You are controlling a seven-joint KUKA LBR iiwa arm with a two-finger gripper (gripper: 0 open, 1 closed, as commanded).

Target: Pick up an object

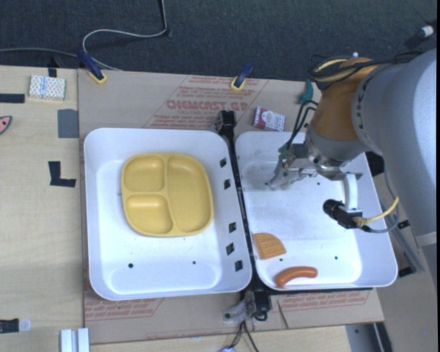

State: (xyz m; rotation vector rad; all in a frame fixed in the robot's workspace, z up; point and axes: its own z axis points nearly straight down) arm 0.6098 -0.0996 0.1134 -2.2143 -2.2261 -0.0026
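The claw (pixel 277 180), apparently released and holding nothing, hangs over the right bin's (pixel 367 273) bare upper floor, so it should travel toward the hot dog (pixel 295 275) near the front wall, straddle it, then clench.

The left bin (pixel 103 218) lies just left of the right bin (pixel 374 259), their edges touching. A divided plate (pixel 166 194) sits in the left bin. In the right bin, at its near edge — a sausage (pixel 295 275), with a flat snack piece (pixel 268 245) just behind it, toward the left bin. The gripper (pixel 279 179) is over the right bin's far part.
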